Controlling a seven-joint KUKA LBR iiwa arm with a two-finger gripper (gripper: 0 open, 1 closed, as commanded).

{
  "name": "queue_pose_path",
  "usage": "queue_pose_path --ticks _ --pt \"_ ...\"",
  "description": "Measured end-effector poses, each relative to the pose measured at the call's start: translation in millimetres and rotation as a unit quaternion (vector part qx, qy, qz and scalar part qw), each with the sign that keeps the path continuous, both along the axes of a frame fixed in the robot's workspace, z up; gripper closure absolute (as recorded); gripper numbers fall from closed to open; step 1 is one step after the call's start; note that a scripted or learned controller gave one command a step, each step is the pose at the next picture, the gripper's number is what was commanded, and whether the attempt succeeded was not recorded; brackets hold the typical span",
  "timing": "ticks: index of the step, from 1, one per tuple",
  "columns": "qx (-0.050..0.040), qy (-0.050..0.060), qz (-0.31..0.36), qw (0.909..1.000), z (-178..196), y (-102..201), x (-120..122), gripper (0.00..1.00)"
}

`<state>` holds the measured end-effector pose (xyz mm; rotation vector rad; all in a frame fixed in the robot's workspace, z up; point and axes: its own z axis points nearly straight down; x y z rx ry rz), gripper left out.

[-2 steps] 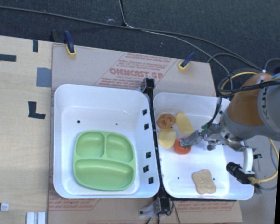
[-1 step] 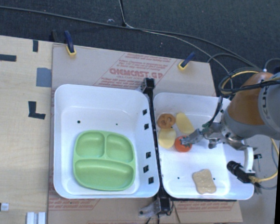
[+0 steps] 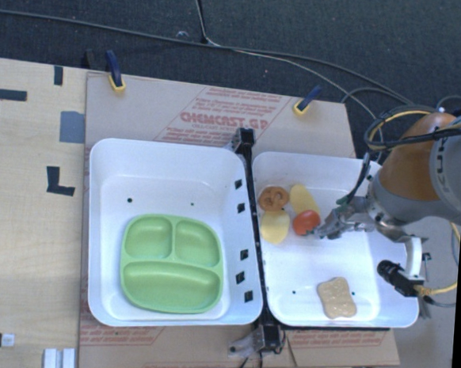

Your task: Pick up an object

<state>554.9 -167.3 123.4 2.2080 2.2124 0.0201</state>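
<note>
The right bin [image 3: 379,310] holds a brown round piece [image 3: 274,197], a pale yellow piece [image 3: 302,197], another yellow piece [image 3: 275,228], a small red tomato-like piece [image 3: 306,221] and a tan bread-like slice [image 3: 337,297]. My gripper [image 3: 322,228] reaches in from the right and is low in the bin, its tip just right of the red piece. Nothing shows between its fingers.
The left bin [image 3: 104,169] holds a green divided plate [image 3: 172,263]. A black divider with clips [image 3: 247,220] runs between the bins. Cables cross the dark floor at the back. Two clamps [image 3: 114,73] hold the cardboard base.
</note>
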Motion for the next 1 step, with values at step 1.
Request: queue_pose_path --ticks 1 --pt "-0.0001 0.008 0.000 1.0000 62.8 -3.8 2.6 1.00"
